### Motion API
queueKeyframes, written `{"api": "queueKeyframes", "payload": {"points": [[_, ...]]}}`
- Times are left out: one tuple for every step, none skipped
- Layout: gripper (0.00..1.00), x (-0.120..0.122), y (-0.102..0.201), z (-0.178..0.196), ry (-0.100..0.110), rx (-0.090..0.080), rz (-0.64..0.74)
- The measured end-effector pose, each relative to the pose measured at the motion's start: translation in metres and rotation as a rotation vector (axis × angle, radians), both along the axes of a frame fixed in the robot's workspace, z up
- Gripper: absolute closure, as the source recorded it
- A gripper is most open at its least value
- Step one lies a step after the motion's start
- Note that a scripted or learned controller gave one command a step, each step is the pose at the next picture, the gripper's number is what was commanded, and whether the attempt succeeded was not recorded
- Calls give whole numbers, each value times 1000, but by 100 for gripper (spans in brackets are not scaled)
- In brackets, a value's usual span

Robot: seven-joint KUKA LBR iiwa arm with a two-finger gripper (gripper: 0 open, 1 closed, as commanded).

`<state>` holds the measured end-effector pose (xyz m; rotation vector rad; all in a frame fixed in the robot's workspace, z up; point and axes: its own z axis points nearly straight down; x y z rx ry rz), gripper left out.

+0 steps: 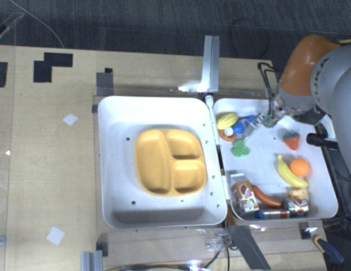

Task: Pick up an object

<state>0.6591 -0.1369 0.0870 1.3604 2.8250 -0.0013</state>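
The right bin [260, 162] holds several small toys. A yellow lemon [226, 119] lies at its far left, with a blue piece [239, 127] and an orange piece [226, 133] beside it and a green toy [239, 148] just below. A strawberry [291, 140], a banana [289, 173] and an orange [299, 166] lie to the right. My gripper [259, 123] hangs low over the bin's far part, its tip next to the blue piece. The arm's orange band [302, 66] rises above it.
The left bin [116, 151] bears a yellow divided plate [169, 161]. Along the right bin's near wall lie a sausage [264, 196], a printed can [244, 197] and a small bottle [282, 210]. A metal post [211, 66] stands behind the bins.
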Motion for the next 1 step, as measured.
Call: {"api": "queueKeyframes", "payload": {"points": [[0,4,37,0,2,-5,-184]]}}
